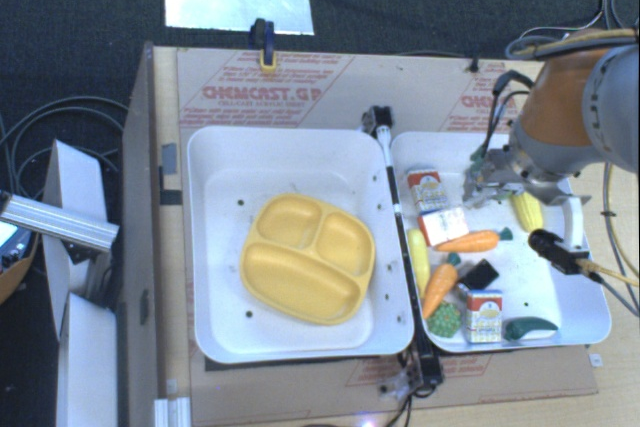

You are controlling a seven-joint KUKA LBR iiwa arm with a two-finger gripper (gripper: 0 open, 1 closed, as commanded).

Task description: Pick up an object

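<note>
Camera view: arm (585, 105) reaching into right bin (590, 310).
Gripper (484, 183) is hovering beside the corn (527, 211); whether its fingers are gripping anything, I cannot tell.

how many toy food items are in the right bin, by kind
carrots: 2, carrot and carrot
corn cobs: 2, corn cob and corn cob
small cartons: 3, carton, carton, carton
green broccoli piece: 1
total: 8

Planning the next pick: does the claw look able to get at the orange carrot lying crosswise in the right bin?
Probably yes: the carrot lies on top, nothing over it, with the claw just above it in the view.
</note>
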